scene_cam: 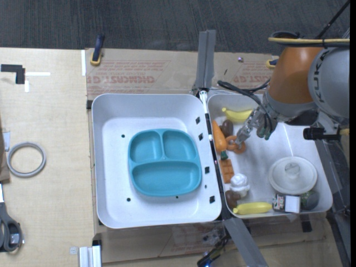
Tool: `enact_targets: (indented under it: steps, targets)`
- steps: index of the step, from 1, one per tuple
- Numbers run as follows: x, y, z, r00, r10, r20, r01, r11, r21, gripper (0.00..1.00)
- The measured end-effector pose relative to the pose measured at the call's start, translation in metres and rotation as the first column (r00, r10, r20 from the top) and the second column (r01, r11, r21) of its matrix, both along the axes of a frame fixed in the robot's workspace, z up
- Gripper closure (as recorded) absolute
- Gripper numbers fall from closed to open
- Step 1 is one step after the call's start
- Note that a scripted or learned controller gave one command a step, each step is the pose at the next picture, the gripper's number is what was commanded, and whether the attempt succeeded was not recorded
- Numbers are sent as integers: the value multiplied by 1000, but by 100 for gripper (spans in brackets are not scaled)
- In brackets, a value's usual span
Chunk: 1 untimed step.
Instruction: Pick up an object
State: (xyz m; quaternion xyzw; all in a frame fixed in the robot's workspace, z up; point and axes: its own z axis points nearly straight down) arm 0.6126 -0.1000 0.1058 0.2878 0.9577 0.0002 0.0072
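Pincer (242, 139) lowered into right bin (261, 178), its tips just beside the carrot (218, 137); grip state cannot be told.

One fixed camera above the worktop (44, 104) looks down at a slant, moderately close; both white bins (105, 166) fill the frame's centre and right.
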Motion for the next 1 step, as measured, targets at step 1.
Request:
enact_targets:
  steps: [1]
  targets:
    - [4, 81, 87, 999, -33, -11, 33, 999, 3, 100]
